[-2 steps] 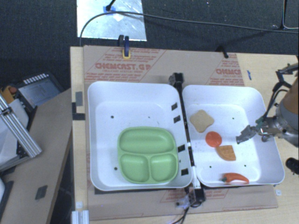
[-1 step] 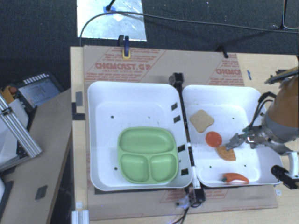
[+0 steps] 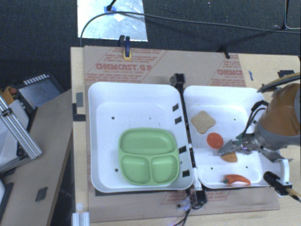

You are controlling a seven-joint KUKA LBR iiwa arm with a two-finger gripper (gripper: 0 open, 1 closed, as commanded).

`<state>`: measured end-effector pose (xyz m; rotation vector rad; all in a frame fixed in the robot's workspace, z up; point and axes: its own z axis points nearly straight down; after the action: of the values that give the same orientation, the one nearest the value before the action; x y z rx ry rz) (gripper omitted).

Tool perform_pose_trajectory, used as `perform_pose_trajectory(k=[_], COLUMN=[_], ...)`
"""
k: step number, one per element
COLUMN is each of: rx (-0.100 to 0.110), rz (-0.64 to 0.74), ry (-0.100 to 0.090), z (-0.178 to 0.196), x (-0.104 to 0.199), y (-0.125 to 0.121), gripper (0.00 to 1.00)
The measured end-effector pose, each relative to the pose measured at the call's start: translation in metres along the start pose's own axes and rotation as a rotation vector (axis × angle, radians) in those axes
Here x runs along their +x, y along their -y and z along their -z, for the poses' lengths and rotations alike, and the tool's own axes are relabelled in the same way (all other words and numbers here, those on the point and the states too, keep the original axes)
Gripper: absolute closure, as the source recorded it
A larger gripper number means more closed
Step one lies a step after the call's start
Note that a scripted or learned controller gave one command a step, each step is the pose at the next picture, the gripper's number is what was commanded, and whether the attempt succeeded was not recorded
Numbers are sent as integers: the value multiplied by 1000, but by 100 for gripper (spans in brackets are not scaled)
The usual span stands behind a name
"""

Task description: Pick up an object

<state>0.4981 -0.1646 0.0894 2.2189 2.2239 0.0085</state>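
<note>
Gripper [image 3: 229, 149] sits low in right white bin [image 3: 221, 94], over small orange-brown piece [image 3: 230, 157]; finger state cannot be told. Risk: adjacent round red disc [image 3: 215, 140] gets nudged, spoiling the grasp.

Dark carpet [image 3: 211, 4] covers the floor well beyond the gripper, with a shiny metal plate [image 3: 113, 13] lying on it. A wooden bench [image 3: 268, 65] bears brown printed sheeting [image 3: 141, 62]. Far across stands a tan side table [image 3: 42, 140].
</note>
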Motion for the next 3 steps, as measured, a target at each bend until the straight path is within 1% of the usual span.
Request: perform_pose_trajectory(k=[1, 2, 3], rx=[-9, -3, -3], rz=[1, 1, 2], ry=[2, 7, 6], z=[14, 73, 118], x=[-1, -7, -5], y=[-3, 1, 3], gripper=[100, 100, 100])
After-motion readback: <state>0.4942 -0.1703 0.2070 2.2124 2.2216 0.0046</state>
